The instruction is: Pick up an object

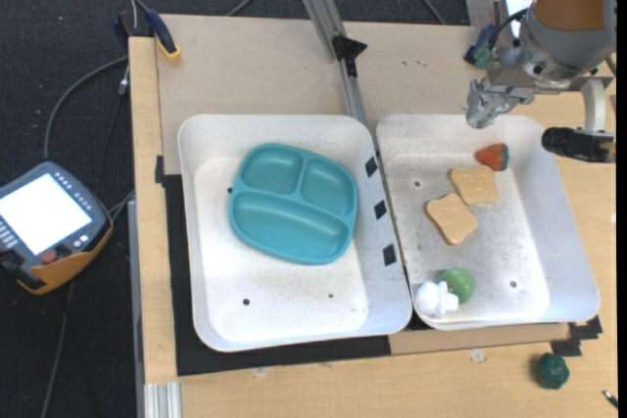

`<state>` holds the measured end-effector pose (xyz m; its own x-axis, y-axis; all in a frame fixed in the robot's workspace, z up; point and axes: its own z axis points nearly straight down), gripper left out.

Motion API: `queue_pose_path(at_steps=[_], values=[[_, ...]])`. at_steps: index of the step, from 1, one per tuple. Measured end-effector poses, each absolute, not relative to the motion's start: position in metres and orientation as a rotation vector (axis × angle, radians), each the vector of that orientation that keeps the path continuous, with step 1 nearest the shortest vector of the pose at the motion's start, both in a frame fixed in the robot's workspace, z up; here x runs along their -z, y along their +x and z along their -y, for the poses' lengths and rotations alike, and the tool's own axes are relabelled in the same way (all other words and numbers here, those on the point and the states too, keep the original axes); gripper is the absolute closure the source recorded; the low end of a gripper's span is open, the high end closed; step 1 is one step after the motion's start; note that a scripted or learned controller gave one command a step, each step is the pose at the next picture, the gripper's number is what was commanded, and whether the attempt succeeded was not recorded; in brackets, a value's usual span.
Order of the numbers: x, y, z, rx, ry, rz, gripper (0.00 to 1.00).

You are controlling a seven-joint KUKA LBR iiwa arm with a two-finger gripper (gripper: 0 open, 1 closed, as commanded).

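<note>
Above the far rim of the right-hand shallow white bin (563,210), the grey two-finger gripper (485,116) hangs holding nothing, finger spread unclear, beside the small red strawberry-shaped toy (493,156), which could slip aside if the descent lands off-centre.

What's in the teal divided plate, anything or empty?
Empty. All three compartments of the teal plate show bare surface. It lies flat in the left bin; the food pieces sit in the right bin.

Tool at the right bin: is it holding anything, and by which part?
Nothing is held. The tool hangs above the right bin's far edge, apart from the strawberry.
</note>
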<state>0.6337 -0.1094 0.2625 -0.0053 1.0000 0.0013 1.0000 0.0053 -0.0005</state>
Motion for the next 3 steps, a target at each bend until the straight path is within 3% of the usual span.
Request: queue_pose_path(at_steps=[1, 3], values=[[-0.260, 0.631, 0.058, -0.001, -2.215, 2.225, 1.00], [-0.257, 0.651, -0.050, 0.004, -2.215, 2.229, 1.00]])
